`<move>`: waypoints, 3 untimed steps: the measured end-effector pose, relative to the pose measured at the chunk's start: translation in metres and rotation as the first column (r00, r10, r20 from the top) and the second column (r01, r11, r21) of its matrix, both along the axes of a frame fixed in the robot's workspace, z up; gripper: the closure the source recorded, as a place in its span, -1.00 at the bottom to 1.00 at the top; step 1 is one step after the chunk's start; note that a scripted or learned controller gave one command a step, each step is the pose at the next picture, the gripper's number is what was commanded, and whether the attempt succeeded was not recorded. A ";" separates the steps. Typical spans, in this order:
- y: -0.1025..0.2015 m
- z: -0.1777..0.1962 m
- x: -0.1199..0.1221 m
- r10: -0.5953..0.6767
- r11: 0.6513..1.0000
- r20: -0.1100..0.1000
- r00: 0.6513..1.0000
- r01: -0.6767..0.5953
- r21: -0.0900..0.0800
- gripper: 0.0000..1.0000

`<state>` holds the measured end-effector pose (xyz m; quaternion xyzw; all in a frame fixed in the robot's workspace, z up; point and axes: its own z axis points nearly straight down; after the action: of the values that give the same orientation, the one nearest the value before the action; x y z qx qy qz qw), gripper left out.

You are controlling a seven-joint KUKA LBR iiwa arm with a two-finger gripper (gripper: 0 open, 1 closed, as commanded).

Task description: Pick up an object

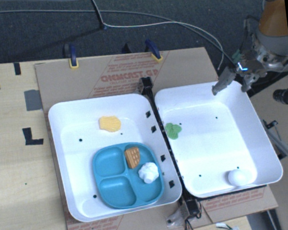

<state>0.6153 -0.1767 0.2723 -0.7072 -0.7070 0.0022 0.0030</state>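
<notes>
End effector (pixel 232 80) hangs over the right bin's (pixel 250 119) far rim, holding nothing.

Light is even and fairly bright from overhead, so the two white bins (pixel 204 130) come close to washing out and their floors lose detail, while shadows stay soft and short, as under the blue tray (pixel 115 194). A pale, blurred streak smears the top edge, and the dark floor beyond the bench is dim and slightly noisy. The picture is low in resolution and soft all over: the arm (pixel 274 21) at the right edge is fuzzy, with a small bright cyan glint beside it, and print on the cardboard (pixel 123 75) is barely legible.
</notes>
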 end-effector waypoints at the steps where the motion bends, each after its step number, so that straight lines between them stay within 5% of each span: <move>1: 0.000 0.004 0.001 0.001 1.000 0.007 1.000 -0.001 -0.001 -1.00; 3: 0.004 -0.099 0.001 0.001 1.000 0.002 1.000 -0.001 0.000 -1.00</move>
<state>0.6167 -0.1722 0.1735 -0.7068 -0.7074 0.0014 0.0021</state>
